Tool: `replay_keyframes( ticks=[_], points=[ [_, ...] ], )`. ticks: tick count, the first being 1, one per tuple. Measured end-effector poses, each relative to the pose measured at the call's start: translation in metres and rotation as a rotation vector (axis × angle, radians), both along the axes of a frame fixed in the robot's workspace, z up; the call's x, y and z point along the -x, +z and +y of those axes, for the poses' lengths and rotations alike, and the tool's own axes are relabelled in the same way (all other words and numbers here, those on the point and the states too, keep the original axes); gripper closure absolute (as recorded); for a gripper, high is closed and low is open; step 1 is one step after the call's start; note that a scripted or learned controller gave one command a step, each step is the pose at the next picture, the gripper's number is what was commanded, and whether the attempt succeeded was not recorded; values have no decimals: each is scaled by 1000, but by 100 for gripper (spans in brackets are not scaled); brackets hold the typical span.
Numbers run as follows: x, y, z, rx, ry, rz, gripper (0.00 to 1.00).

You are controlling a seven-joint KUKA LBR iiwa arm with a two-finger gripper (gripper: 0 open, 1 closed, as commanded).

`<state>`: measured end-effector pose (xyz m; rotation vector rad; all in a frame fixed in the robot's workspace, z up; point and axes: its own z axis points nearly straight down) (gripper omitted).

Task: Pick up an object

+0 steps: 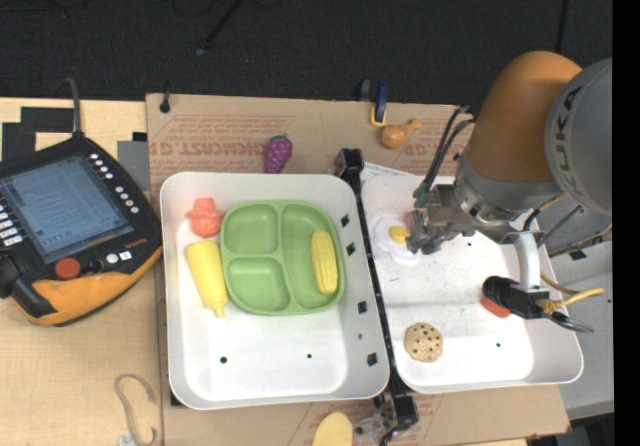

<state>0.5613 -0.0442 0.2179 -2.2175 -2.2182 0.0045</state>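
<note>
Arm: the grey arm comes in from the right of the frame, its orange band bulging in the upper right, wrist bent down and left over the right bin.
Pincer: the pincer sits low at the upper left corner of that bin, pointing down at the floor of it.
Pincer state: cannot tell from this angle; the wrist body hides the tip.
Fried egg: and there's the nearest candidate, a fried egg, white with a yellow yolk, lying flat just left of the pincer. Touching or apart, I cannot say.
Cookie: a cookie lies alone near the bin's lower edge, well apart from the pincer.
Left bin: the left bin carries a green divided plate with a corn cob in its right compartment, a yellow bottle beside the plate's left edge, and a pink toy above that.
Surface: on the surface at far left rests a control tablet.
</note>
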Motion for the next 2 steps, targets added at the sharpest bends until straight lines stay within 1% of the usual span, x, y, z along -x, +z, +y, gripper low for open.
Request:
replay_keyframes(
  ticks=[1,2],
  points=[
    [6,-1,4,1,0,-1,100],
    [-7,14,3,1,-1,-5,100]
  ],
)
